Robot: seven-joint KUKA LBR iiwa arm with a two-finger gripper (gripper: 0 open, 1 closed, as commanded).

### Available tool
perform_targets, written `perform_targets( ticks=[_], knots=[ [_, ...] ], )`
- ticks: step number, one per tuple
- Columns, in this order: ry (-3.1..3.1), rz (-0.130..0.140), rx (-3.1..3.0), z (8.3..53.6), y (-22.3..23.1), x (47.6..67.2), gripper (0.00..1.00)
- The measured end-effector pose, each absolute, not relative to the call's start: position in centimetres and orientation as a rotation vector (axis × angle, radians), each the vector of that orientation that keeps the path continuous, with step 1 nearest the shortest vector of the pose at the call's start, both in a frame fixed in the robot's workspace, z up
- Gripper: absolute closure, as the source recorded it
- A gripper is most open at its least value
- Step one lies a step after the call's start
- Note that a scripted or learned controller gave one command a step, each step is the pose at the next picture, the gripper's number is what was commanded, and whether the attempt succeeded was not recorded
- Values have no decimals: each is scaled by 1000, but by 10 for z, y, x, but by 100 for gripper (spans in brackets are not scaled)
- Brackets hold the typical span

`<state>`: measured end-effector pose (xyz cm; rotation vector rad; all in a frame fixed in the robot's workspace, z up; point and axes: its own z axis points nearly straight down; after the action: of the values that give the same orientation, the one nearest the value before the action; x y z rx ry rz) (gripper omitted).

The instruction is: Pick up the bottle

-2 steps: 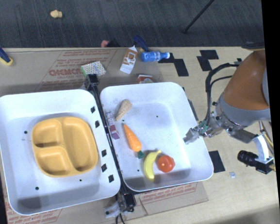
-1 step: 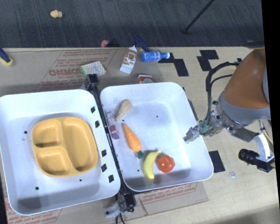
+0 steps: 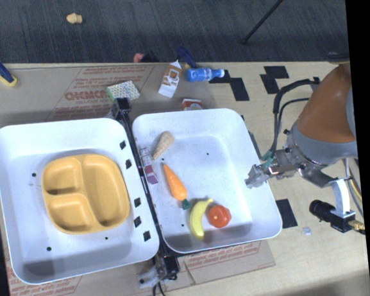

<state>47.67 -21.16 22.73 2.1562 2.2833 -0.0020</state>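
Cardboard-covered bench (image 3: 71, 99); dark carpet (image 3: 161, 17) beyond; gripper (image 3: 257, 176) state unclear, cannot tell.

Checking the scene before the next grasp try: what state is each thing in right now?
Bottle: lying on its side on the bench, behind the bins.
Carrot: lying flat in the right bin.
Banana: lying beside the tomato.
Yellow plate: flat in the left bin.
Gripper: at the right bin's right rim, holding nothing visible.

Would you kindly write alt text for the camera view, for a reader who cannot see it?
The gripper hovers at the right bin's right rim, far from the blue bottle lying on the bench behind. That bin holds a carrot, banana and tomato; the left holds a yellow divided plate.
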Motion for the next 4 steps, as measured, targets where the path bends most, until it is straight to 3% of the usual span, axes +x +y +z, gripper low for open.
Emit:
perform_targets(
  ticks=[1, 2, 3, 4],
  knots=[
    [2055, -3, 2384, 189, -211, 495, 100],
    [2470, -1, 1948, 190, -201, 476, 100],
    [2367, -2, 2068, 202, -211, 476, 100],
    [2430, -1, 1991, 193, -211, 490, 100]
  ],
)
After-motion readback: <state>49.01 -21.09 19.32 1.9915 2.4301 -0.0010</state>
